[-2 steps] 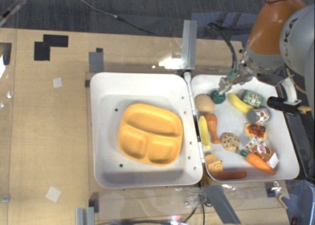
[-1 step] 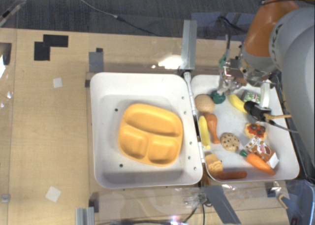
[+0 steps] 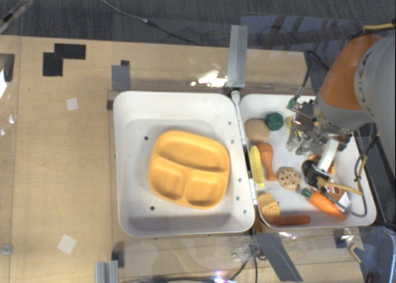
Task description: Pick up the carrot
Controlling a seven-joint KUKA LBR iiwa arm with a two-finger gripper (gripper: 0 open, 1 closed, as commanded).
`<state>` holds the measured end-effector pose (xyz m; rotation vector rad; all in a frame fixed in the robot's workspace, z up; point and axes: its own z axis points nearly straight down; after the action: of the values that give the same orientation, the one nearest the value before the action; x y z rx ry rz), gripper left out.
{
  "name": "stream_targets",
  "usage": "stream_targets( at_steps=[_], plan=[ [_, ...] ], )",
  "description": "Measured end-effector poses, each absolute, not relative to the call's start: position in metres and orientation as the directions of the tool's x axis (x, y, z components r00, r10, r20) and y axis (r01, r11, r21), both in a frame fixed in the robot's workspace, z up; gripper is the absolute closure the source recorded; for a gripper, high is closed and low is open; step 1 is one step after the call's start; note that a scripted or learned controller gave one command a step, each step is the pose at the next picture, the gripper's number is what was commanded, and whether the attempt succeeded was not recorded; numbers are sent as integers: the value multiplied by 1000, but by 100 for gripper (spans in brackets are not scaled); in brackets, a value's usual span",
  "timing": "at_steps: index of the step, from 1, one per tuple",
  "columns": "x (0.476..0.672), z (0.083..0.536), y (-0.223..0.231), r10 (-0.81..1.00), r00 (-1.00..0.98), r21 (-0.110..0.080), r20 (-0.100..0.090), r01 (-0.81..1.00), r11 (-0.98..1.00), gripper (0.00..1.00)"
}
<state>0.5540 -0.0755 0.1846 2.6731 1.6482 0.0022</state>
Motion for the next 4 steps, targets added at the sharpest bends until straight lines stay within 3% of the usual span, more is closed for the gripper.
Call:
stream_targets(
  at_steps=[1,2,3,4],
  plan=[
    [572,163,-145,678,735,1,0,678,-735,100],
    [555,159,-167,527,850,0,1,527,-850,100],
    [527,130,-198,242,970,-2,-1,242,-970,100],
    [607,159,-156,213,977,-1,5,213,-977,100]
  ],
)
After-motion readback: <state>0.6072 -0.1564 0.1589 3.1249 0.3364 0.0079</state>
